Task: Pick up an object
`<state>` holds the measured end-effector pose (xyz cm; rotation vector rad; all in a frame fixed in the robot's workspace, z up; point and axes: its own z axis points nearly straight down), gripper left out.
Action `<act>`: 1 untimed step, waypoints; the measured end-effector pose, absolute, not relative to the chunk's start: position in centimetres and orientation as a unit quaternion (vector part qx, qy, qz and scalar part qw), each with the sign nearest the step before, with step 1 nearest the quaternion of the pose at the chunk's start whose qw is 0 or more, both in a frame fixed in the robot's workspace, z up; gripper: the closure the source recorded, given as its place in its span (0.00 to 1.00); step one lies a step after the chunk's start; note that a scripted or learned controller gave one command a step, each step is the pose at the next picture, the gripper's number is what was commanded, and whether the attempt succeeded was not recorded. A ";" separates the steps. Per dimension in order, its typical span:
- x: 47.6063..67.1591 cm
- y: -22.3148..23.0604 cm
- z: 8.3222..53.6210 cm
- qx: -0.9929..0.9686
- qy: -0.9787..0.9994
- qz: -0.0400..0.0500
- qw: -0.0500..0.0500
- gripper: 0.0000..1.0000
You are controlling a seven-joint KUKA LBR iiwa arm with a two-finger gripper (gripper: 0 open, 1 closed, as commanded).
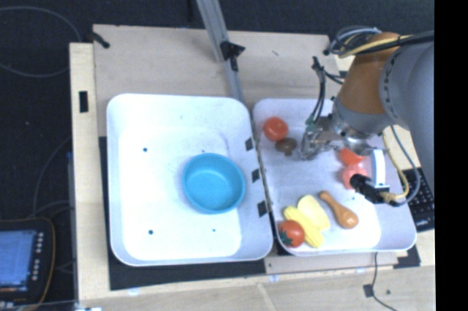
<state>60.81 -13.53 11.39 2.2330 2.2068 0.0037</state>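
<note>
Because the 2-finger gripper [312,143] hangs low in the right white bin [395,229], just beside a small brown rounded object [287,146], that piece seems the target; finger state cannot be told.

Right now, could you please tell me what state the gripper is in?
Gripper: low in the right bin, beside a small brown object; open or closed cannot be told from this view.
</note>
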 end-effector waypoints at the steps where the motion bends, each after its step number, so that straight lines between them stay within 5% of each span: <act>1: 61.1 -12.8 16.2 0.705 0.709 0.002 0.001 1.00</act>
